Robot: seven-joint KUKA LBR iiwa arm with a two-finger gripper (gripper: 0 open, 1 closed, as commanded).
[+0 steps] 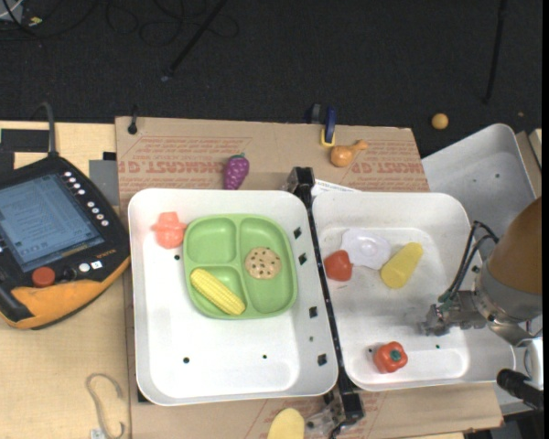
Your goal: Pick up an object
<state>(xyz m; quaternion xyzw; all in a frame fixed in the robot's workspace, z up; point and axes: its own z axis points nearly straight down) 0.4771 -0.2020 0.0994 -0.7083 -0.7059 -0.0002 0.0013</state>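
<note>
The right bin (439, 210) holds a small red tomato (338, 265), a white shell-like piece (366, 248), a yellow cylinder (402, 265) and a red pepper with a green stem (390, 357). My gripper (444, 322) is low over the bin's floor at the right side. It sits right of and above the pepper and below the yellow cylinder, apart from both, with nothing seen in it. The grey arm with its orange band (523, 259) comes in from the right edge.
The left bin (156, 337) carries a green divided plate (210, 236) with a corn cob (218, 291) and a cookie (263, 262), plus a pink-orange toy (168, 230). Purple grapes (236, 169), an orange gourd (346, 153) and a lemon (286, 422) lie outside the bins. A teach pendant (46, 240) sits at left.
</note>
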